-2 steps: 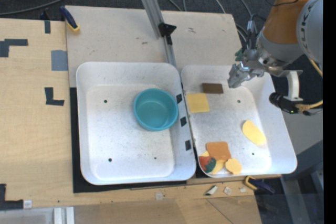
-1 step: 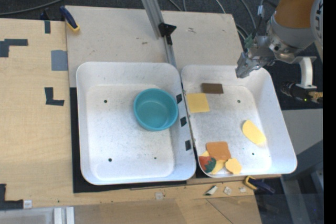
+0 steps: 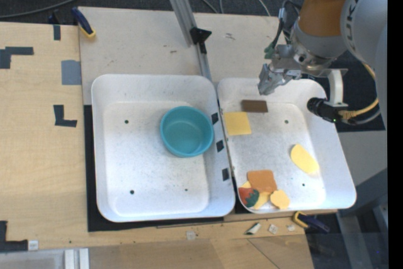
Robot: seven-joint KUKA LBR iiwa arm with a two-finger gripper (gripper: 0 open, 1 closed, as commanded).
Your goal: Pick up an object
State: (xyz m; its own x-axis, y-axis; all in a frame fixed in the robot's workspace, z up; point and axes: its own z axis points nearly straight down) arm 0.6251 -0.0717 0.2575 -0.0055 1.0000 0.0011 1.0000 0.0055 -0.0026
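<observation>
While left bin [image 3: 113,198] holds teal bowl [image 3: 186,130], pincer [image 3: 269,84] (above brown block [image 3: 254,106])

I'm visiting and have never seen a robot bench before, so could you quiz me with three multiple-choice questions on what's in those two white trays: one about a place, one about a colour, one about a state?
1. Where does the bowl sit?
A. left bin
B. right bin
C. on the bare bench

2. What colour is the small flat block lying nearest the gripper?
A. teal
B. brown
C. white

3. How does the bowl stand?
A. upside down
B. upright, mouth up
C. tipped on its side

Answers:
1 A, it rests on the floor of the left bin.
2 B, it is dark brown beside the yellow square.
3 B, its round hollow faces the camera.
</observation>
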